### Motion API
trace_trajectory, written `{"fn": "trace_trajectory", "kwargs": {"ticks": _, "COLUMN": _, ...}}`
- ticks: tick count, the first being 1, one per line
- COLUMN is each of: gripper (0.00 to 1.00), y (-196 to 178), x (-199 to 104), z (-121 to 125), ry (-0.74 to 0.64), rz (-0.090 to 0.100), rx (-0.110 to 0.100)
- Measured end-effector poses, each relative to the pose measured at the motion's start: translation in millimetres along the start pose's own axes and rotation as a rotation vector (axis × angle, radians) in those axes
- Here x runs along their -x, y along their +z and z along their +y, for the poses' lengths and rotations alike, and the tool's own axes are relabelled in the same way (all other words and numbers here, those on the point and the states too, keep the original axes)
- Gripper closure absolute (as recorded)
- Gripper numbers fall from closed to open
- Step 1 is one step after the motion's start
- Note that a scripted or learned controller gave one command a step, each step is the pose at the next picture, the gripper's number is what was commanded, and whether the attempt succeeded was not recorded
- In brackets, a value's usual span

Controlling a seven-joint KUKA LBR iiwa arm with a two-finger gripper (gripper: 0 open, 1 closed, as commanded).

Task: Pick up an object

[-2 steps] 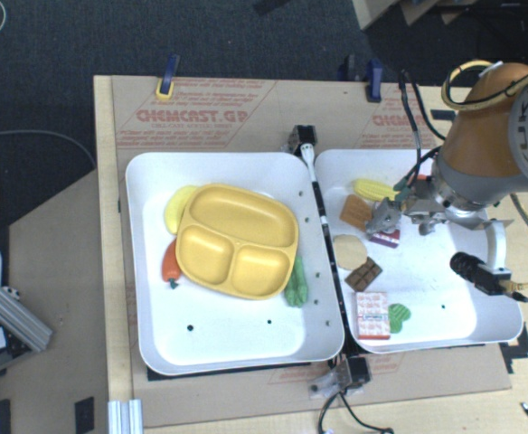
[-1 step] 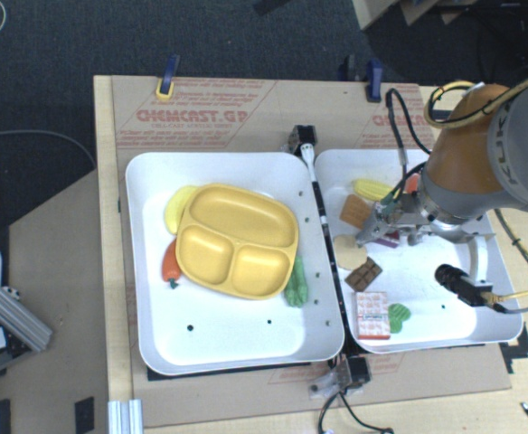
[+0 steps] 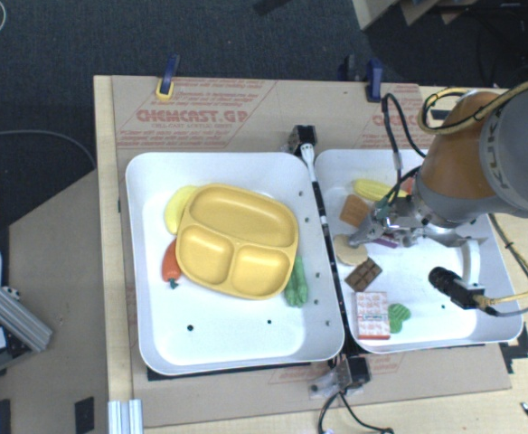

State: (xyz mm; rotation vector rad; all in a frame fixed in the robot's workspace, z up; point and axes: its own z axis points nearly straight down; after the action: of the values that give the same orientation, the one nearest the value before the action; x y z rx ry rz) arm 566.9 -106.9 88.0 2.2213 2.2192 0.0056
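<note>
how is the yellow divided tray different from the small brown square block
The yellow divided plastic tray is far larger than the small brown square block. The tray lies in the left white bin, the block in the right white bin. The tray has three compartments; the block looks flat. Both lie tilted.

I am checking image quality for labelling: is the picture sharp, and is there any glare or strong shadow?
Camera view: mostly sharp, evenly lit; the left bin looks bright white but keeps detail; soft shadow under the yellow tray; the gripper area is slightly blurred.
</note>
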Motion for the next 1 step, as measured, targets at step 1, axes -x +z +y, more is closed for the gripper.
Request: {"fn": "trace_trajectory", "kwargs": {"ticks": 1, "gripper": 1.00, "y": -10.5, "x": 0.6, "z": 0.5, "ry": 0.001, "rz": -0.003, "rx": 0.003}}
